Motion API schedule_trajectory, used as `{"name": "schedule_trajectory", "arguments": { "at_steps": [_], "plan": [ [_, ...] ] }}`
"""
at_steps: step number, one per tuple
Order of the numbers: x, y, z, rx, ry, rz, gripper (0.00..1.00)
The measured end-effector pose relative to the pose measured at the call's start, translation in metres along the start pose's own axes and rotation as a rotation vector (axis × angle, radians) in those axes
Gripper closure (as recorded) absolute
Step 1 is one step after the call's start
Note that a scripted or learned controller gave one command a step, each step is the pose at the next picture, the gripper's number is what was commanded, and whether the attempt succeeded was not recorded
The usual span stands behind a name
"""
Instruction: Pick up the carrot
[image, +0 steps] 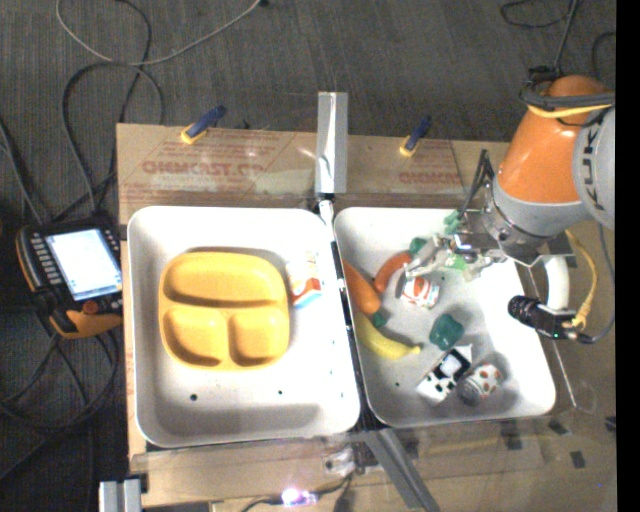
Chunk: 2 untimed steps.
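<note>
Judging from the clutter, the likeliest slip is the gripper (448, 252) closing on a neighbour or nudging the carrot (361, 289) against the bin wall, since the carrot lies at the left edge of the right bin (535, 385), touching a banana (388, 342) and just beside a red piece (392, 268). Finger state: cannot tell (tips lost among small objects). Left of the carrot, the left bin (145, 340) holds a yellow divided tray (226, 308).

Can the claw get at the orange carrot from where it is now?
Probably yes. The orange carrot lies exposed by the right white bin's left wall; the claw hovers close by, though the yellow banana touches its lower end.
</note>
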<state>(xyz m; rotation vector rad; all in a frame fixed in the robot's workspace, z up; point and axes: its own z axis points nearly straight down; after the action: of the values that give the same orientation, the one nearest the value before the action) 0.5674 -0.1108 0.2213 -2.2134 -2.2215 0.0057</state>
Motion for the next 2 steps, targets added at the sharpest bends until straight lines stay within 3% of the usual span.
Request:
{"name": "schedule_trajectory", "arguments": {
  "at_steps": [1, 2],
  "plan": [
    [0.013, -0.003, 0.129, -0.008, -0.002, -0.017, 0.00],
    [0.005, 0.083, 0.133, -0.012, -0.008, -0.071, 0.00]
  ]
}}
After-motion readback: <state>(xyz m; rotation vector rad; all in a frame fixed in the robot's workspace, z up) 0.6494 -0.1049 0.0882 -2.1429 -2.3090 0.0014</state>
